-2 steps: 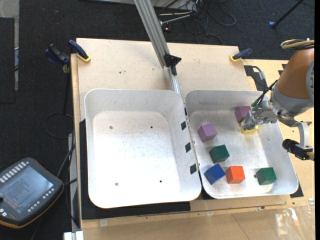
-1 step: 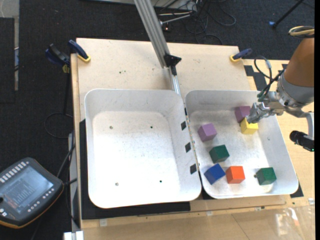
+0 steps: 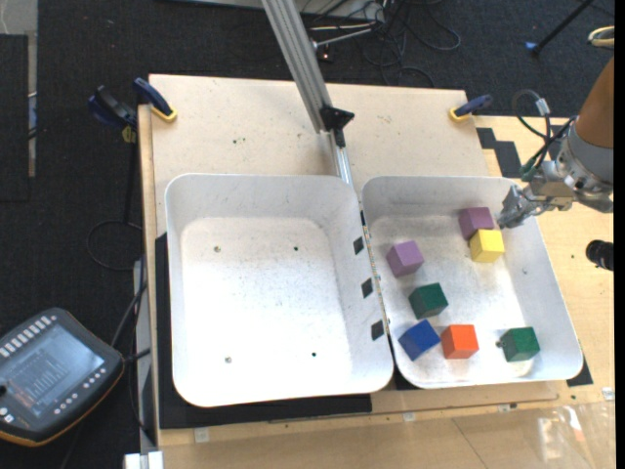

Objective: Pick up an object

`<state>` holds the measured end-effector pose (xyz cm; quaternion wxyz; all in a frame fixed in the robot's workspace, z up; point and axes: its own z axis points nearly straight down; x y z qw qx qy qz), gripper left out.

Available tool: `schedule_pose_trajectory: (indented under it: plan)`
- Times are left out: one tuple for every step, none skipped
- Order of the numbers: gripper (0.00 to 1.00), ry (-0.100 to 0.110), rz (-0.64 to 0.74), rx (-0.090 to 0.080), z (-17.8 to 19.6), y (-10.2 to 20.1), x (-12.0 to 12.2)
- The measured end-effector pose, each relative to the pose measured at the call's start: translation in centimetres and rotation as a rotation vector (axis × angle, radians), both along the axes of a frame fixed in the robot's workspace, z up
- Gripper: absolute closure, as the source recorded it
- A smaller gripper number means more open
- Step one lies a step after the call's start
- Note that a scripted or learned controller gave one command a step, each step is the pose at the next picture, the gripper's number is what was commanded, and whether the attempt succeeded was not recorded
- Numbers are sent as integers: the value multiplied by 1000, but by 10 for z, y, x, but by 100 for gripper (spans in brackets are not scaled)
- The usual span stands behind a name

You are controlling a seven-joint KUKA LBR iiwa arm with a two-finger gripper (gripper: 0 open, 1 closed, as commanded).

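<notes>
Several small blocks lie in the right bin (image 3: 547, 272): a purple block (image 3: 476, 221) near the back right, a yellow block (image 3: 486, 245) just in front of it, a lilac block (image 3: 405, 257), a dark green block (image 3: 428, 300), a blue block (image 3: 419, 339), an orange block (image 3: 460, 341) and a green block (image 3: 520, 343). My gripper (image 3: 515, 211) hangs at the bin's right rim, just right of the purple block and above the yellow one. Nothing shows between its fingers.
The left bin (image 3: 195, 213) stands beside the right one. A grey metal bar (image 3: 298, 52) slants down from the top to the gap between the bins. Blue and yellow clamps (image 3: 156, 101) hold the board's back corners. A teach pendant (image 3: 49, 374) lies at the lower left.
</notes>
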<state>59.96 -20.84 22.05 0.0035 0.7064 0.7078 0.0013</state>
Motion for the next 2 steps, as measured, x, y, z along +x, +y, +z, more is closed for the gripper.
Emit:
schedule_pose_trajectory:
  plan:
    - [100, -1, 1, 0, 46, 0, 2]
    - [100, 6, 4, 3, 40, 46, 14]
